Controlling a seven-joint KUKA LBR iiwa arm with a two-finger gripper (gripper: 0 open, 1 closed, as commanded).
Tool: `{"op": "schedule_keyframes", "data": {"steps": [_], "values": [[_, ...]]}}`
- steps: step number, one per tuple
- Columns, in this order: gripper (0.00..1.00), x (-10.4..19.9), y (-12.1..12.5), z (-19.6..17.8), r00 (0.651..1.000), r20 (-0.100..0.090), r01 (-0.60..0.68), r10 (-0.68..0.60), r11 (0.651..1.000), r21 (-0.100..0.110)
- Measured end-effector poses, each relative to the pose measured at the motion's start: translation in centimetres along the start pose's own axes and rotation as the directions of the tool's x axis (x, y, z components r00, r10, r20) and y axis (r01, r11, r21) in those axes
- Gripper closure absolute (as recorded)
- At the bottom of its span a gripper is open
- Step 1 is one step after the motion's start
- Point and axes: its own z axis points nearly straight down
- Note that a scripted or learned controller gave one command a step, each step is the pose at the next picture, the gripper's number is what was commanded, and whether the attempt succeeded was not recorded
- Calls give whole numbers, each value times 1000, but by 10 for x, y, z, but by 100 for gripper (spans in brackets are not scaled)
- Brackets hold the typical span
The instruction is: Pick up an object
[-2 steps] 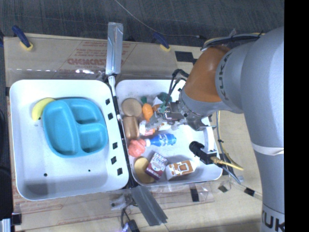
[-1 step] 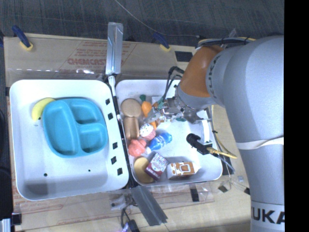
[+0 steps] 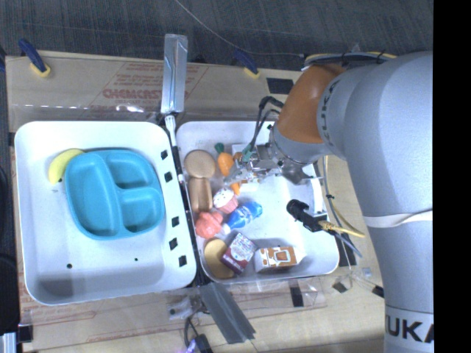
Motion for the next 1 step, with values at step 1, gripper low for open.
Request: {"op": "schedule_keyframes", "data": {"steps": [1], "values": [[100,109,63,-92,1000,3,31,-31,999,-9]]}}
